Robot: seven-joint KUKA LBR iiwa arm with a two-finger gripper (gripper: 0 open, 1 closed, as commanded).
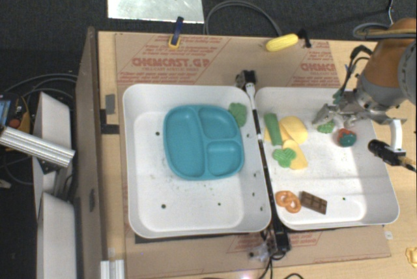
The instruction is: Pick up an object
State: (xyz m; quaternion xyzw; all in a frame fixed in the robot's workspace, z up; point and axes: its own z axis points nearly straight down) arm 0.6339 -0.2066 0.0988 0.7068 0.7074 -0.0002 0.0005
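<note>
Nearest us, the brown bar (313, 203) lies long-axis toward 4 o'clock, at 7 o'clock from the pincer (335, 116); we can't tell its grip, maybe spread.

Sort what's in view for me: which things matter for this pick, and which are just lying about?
Job: gripper; small green piece and red-and-teal round toy beside it; right white bin.

Lying about: blue divided plastic plate; orange pretzel; brown chocolate bar; yellow clamp.

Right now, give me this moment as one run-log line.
arm: over right bin upper right | hand: low, near red-and-green ball | grasp: unconfirmed | left bin: blue divided plate
</note>
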